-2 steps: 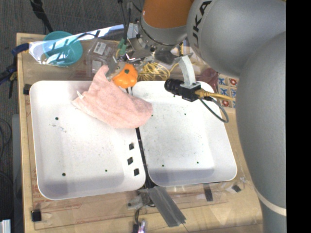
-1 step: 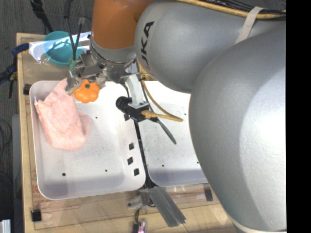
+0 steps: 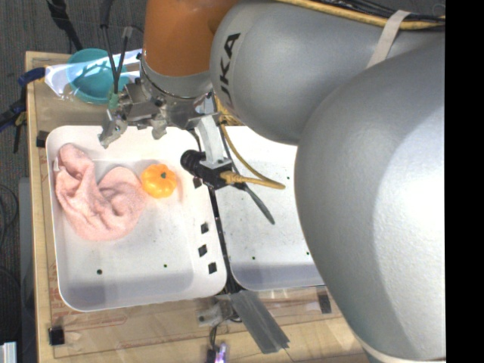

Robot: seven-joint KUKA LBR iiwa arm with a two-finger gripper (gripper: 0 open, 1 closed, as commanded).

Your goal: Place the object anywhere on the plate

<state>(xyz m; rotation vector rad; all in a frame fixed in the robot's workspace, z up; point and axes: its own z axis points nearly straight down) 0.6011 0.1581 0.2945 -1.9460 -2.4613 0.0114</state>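
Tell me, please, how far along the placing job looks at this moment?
Nothing looks done yet: the small orange fruit lies on the floor of the left bin, beside the pink cloth. In hand: the gripper sits at that bin's far rim with nothing visible between its fingers. Left: grasping an object and setting it on a plate; I cannot pick out a plate here.
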